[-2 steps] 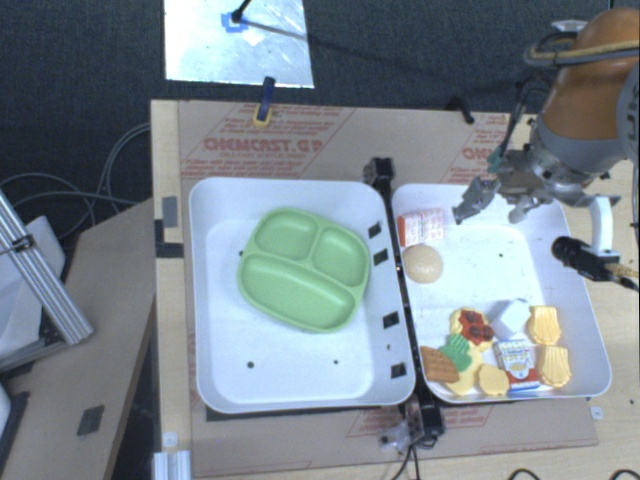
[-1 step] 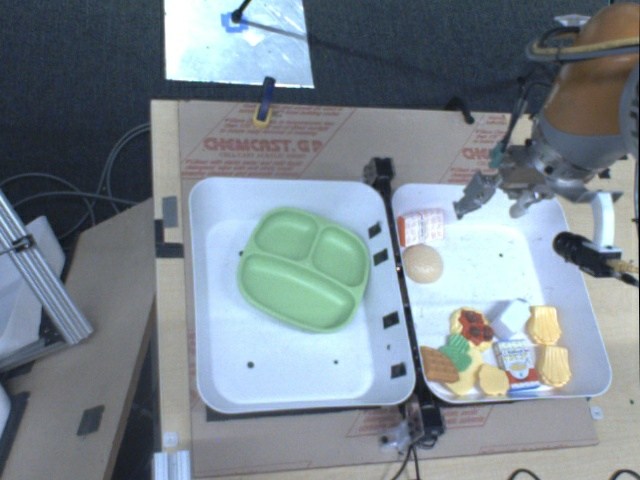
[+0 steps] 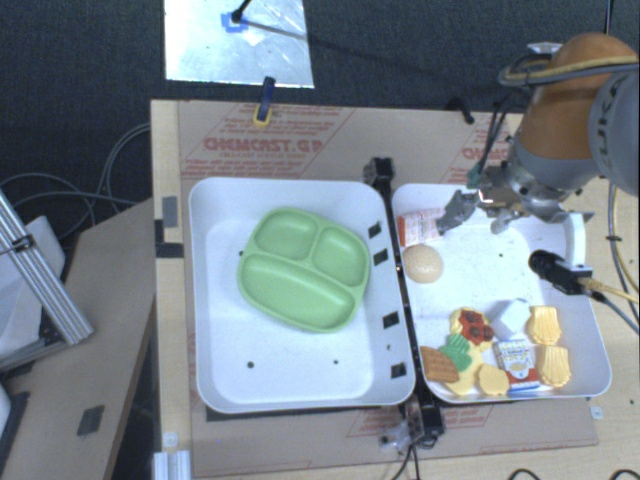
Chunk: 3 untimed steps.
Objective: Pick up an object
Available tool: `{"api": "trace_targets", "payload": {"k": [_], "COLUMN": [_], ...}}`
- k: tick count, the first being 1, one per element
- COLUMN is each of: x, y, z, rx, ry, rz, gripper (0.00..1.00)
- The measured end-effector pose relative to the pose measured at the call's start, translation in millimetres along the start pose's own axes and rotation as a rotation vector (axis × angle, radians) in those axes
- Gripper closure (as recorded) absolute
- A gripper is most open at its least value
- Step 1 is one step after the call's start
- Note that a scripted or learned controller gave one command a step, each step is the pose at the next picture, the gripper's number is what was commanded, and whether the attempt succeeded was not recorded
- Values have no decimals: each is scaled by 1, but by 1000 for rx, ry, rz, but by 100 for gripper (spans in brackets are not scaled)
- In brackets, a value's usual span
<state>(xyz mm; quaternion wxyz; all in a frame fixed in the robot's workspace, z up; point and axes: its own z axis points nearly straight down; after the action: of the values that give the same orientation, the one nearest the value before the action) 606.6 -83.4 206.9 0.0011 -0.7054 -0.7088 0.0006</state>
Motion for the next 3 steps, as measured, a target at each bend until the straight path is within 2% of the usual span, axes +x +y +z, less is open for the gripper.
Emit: {"api": "trace_targets", "payload": {"k": [1, 2, 3], "x": [-4, 0, 1], "y": [-1, -3, 1], "z": [43, 105, 117], "rx": [0, 2, -9], "ry": [0, 1, 2], "rz": [4, 4, 4], "gripper": [0, 0, 0]}}
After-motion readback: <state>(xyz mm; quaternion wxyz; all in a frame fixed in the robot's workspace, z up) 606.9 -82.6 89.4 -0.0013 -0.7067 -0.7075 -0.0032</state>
